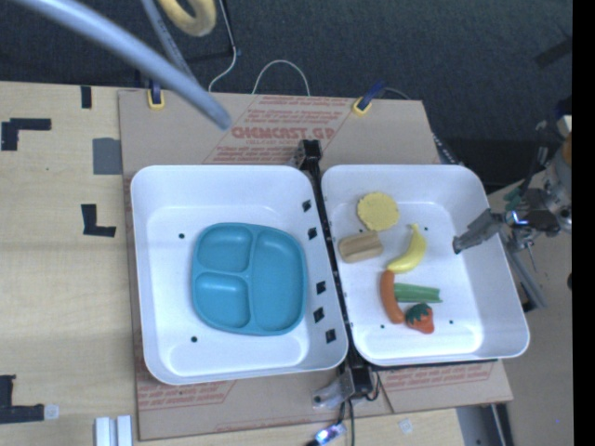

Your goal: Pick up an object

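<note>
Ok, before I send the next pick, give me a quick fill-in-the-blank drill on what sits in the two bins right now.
1. The blue divided plate lies in the ____ bin.
2. The banana lies in the ____ bin.
3. The round yellow piece sits just above the ____ block.
4. The carrot lies directly ____ the banana.

Missing words: left; right; tan; below

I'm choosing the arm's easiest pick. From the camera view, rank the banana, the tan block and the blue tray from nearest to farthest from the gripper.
1. banana: right bin, nearest the gripper at that bin's right rim.
2. tan block: right bin, toward the divider.
3. blue tray: left bin, farthest.
</note>
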Available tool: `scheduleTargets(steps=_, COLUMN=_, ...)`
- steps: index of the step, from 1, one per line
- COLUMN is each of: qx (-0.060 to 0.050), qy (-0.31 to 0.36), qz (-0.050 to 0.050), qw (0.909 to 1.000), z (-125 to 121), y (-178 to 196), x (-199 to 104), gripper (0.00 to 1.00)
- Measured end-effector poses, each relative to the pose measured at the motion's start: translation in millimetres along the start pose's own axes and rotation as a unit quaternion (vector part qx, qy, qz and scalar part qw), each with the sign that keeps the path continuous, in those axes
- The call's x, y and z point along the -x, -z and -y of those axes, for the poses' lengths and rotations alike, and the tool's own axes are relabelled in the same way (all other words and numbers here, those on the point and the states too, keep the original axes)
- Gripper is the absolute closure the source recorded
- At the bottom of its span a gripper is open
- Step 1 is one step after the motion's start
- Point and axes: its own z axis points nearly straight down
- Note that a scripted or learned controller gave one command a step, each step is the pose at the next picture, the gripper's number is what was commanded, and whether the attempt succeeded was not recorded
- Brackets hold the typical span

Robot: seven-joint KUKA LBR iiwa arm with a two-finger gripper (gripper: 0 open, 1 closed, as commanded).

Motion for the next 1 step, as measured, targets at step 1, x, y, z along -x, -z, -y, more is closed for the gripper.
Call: scheduleTargets(steps=1, qx=0.005, qy=0.002, qz=0.001, qw=1.0000, z=-2.0, y=5.1, x=-0.5, gripper=0.00)
